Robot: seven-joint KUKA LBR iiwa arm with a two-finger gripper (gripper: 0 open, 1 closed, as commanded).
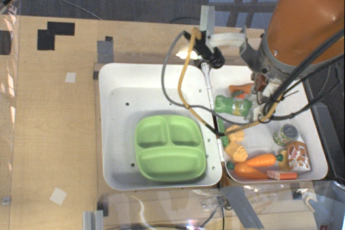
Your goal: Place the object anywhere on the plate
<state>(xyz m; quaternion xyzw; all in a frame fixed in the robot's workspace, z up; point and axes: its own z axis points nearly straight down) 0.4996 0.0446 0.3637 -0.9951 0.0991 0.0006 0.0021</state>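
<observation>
The left bin (116, 116) holds a green divided plate (170, 147), lower centre of frame. The right bin (318, 161) holds a green bottle (233, 105) lying lengthwise left-right, carrots (259, 161), corn (239, 154), a can (286, 134) and a carton (298, 157). The claw (262, 95) hovers just right of the bottle; its grip I cannot tell.
</observation>
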